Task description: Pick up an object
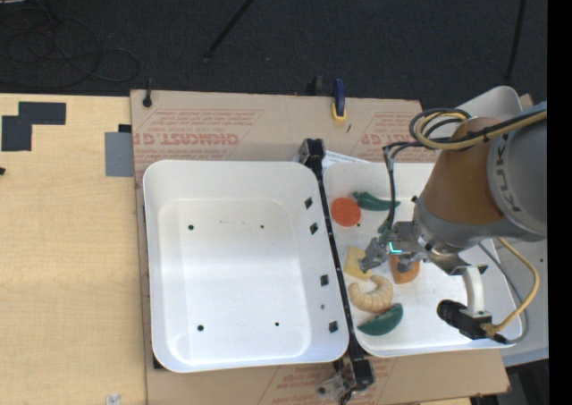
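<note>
- Progress: nothing lifted yet, as far as the view shows. The grey arm with the orange band (pixel 474 189) is low over the right-hand shallow white plastic bin (pixel 427 327). The gripper (pixel 393 253) is down among the items in the middle of the bin.
- Gripper state: cannot tell whether it is wide or narrow, since the wrist hides that part. Nothing visibly held.
- Likely target: a small orange chunk (pixel 407 273), touching or just under the gripper on its near side. It appears to rest on the bin floor. Contact not confirmed.
- Left to do, by my reading: secure a hold, then raise the piece clear of the bin.
- Right bin, other contents:
  - round red-orange ball-like item (pixel 346 210), near the divider
  - long green pepper-shaped item (pixel 375 201), just beside the ball
  - pale yellow wedge (pixel 357 260), just beside the gripper
  - tan curved croissant-like item (pixel 371 292), below the wedge
  - dark green leaf-shaped item (pixel 382 323), touching or just beside the tan one
- Left-hand shallow white plastic bin (pixel 232 269): bare floor, only small dark dots.
- Both bins sit on a brown cardboard sheet (pixel 232 130).
</note>
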{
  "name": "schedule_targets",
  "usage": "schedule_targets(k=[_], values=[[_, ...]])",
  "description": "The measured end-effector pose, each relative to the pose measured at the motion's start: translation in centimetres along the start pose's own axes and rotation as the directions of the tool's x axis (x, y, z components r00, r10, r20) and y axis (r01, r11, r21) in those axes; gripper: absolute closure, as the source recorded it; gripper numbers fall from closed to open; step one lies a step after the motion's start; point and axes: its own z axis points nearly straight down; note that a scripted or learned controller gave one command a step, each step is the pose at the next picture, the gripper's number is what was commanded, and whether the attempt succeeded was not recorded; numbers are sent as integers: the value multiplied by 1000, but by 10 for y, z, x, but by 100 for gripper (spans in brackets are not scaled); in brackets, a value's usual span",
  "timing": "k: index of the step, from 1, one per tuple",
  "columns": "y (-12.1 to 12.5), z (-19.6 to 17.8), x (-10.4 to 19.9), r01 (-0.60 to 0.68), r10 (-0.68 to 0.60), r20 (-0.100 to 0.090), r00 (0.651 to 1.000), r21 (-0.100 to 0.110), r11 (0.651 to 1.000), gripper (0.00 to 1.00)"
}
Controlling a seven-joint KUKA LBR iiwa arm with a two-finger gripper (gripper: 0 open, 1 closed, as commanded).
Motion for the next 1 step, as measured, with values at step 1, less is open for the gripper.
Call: schedule_targets(k=[1], values=[[43, 44, -41, 1, -1, 1, 1000, -12, 1000, 0]])
